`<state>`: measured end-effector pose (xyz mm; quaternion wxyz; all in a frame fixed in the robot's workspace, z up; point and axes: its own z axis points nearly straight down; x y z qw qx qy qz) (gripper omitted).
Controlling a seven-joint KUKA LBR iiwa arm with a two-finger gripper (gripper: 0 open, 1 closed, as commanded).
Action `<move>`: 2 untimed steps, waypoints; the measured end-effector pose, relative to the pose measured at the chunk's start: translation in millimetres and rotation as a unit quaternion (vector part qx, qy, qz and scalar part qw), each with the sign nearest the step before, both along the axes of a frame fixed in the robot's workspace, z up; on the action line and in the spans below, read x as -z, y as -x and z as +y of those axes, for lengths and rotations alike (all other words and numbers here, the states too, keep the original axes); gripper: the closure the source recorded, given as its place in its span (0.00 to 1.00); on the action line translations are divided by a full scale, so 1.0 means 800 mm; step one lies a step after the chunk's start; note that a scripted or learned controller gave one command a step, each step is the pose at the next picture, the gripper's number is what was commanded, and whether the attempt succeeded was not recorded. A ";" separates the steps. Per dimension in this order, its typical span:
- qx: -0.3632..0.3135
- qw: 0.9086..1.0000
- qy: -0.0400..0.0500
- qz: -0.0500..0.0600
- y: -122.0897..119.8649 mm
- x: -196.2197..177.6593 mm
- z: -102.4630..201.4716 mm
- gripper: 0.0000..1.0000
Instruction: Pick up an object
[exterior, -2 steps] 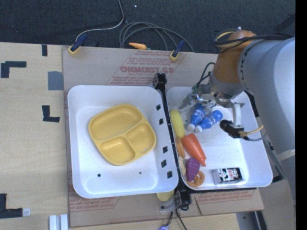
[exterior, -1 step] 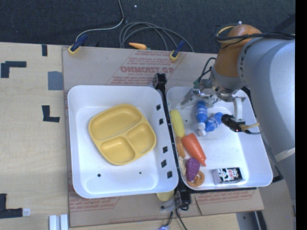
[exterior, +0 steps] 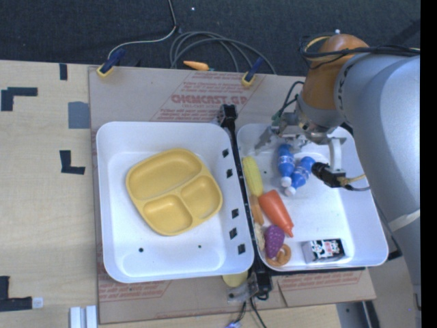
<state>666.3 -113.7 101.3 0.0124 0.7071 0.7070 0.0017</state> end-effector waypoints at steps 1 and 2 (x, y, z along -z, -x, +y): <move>-0.001 1.000 -0.002 0.000 0.000 0.000 -0.006 0.00; 0.000 1.000 0.000 -0.002 0.002 0.001 -0.017 0.00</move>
